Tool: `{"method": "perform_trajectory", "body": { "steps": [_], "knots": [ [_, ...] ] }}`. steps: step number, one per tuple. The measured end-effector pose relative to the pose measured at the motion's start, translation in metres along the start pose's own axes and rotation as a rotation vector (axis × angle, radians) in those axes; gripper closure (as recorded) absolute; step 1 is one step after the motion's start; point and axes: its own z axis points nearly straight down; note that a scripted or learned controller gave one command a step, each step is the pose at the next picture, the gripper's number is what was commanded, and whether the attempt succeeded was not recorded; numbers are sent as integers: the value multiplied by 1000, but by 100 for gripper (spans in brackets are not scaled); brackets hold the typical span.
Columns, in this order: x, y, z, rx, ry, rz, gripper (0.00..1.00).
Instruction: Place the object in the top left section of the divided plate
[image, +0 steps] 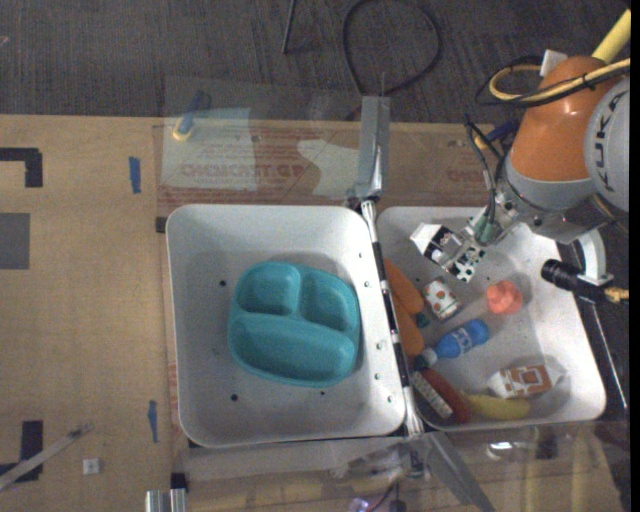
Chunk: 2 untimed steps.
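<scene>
Teal divided plate (295, 325) is sitting in the left bin (200, 250), three sections, tilted a bit in the tray. I'm seeing the gripper (462, 252) hanging over the upper part of the right bin (585, 390), black-and-white patterned; can't tell from this angle how the jaws are standing. Nothing visibly between them. Right bin is holding a carrot (404, 304) along the left wall, a small white-and-red can (440, 297), an orange-pink toy (505, 297), a blue bottle (462, 339), a white carton (522, 379), a banana (500, 406), and a dark red item (441, 393). Can't tell which one is the task object.
</scene>
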Motion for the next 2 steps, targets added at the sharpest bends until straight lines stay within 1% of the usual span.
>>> {"method": "perform_trajectory", "body": {
  "steps": [1, 2],
  "knots": [
    [70, 60, -18, -4, -4, -116, 100],
    [126, 86, -18, 0, 0, -317, 100]
  ]
}}
